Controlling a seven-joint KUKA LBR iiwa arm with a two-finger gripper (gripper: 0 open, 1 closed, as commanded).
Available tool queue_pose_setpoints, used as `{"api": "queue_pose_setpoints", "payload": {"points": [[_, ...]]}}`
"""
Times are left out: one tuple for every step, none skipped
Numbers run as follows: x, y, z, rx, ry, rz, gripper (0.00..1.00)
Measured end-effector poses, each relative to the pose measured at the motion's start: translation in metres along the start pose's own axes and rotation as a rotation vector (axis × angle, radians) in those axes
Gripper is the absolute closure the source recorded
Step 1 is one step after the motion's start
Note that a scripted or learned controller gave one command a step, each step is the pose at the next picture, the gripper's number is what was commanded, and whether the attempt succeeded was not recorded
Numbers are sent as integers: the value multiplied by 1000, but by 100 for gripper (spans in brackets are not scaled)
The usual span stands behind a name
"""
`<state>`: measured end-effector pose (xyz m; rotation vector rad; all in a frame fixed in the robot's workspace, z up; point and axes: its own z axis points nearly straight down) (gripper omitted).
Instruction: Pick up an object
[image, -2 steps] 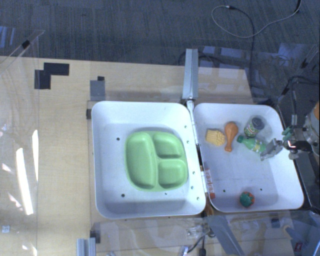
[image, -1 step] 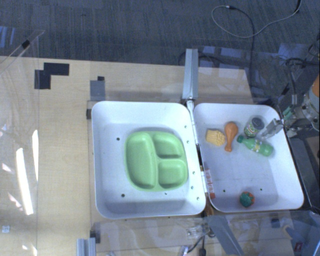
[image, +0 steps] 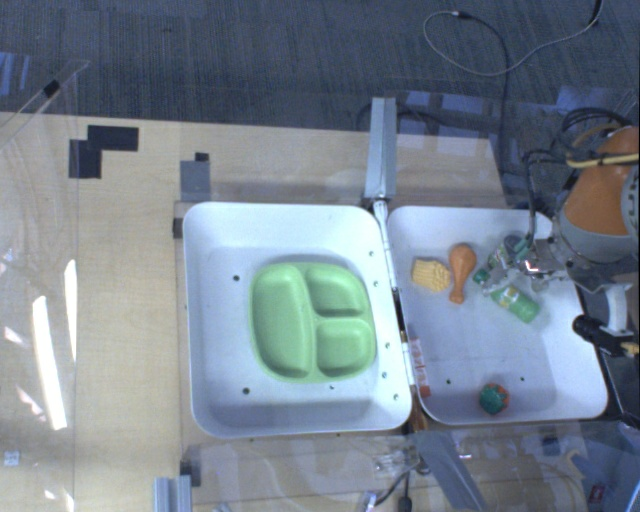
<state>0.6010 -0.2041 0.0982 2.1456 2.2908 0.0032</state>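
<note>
The right bin holds several small objects. A yellow corn piece lies at its upper left, with an orange drumstick toy right beside it. A green bottle lies tilted near the bin's right side. A green and orange ball rests near the front wall. My gripper hangs low over the upper end of the green bottle, reaching in from the right under the orange wrist band. Whether it touches the bottle is unclear.
The left bin holds a green divided plate in its middle. A metal post stands behind the seam between the bins. Cables run behind the right bin, and a black part of the arm overhangs its right wall.
</note>
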Motion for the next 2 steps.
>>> {"api": "queue_pose_setpoints", "payload": {"points": [[1, 2, -9, -2, 0, -4, 100], [69, 72, -139, 1, -1, 184, 100]]}}
